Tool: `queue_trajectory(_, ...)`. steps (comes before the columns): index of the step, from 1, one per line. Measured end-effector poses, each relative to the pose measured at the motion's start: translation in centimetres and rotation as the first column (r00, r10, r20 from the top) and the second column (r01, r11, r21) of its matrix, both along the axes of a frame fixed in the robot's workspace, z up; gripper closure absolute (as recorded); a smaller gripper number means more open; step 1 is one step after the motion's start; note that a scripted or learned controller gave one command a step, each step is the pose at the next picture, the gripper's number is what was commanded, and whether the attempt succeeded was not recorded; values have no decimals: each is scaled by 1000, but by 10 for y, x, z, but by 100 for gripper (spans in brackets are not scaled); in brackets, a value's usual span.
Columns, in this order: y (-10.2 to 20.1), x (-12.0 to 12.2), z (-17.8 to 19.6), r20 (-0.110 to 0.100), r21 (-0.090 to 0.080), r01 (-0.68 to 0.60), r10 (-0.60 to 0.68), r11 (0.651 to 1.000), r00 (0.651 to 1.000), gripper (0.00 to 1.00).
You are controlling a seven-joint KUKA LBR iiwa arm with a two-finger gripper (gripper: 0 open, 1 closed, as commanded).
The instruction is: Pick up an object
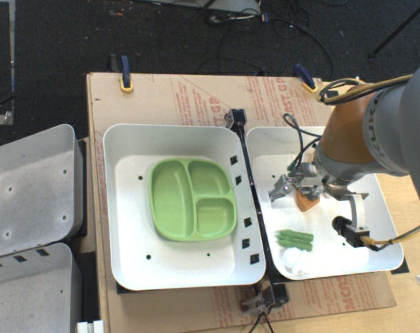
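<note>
end effector [298, 189] | over right bin [383, 207] | beside orange object [307, 200]

The arm [397, 120] is a thick, rounded grey tube with a broad orange band [345, 132] above the wrist. Thin black and yellowish cables loop along its far edge and around the wrist, and another black cable runs from a small black fitting [345, 229] on its near side off to the right. At its tip sits the gripper [293, 188], a cluster of small grey metal parts and brackets.
</note>
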State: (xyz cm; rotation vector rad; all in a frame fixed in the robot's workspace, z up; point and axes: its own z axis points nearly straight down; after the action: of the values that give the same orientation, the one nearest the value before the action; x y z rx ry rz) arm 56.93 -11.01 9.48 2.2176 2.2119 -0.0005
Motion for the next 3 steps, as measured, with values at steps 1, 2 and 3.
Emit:
queue_trajectory(1, -1, 3, 14, 10, -3, 2, -2, 1000, 1000, 100)
queue_trajectory(2, 0, -5, 61, -2, 6, -1, 1, 1000, 1000, 100)
queue_trajectory(3, 5, -2, 124, 0, 6, -6, 6, 1000, 1000, 100)
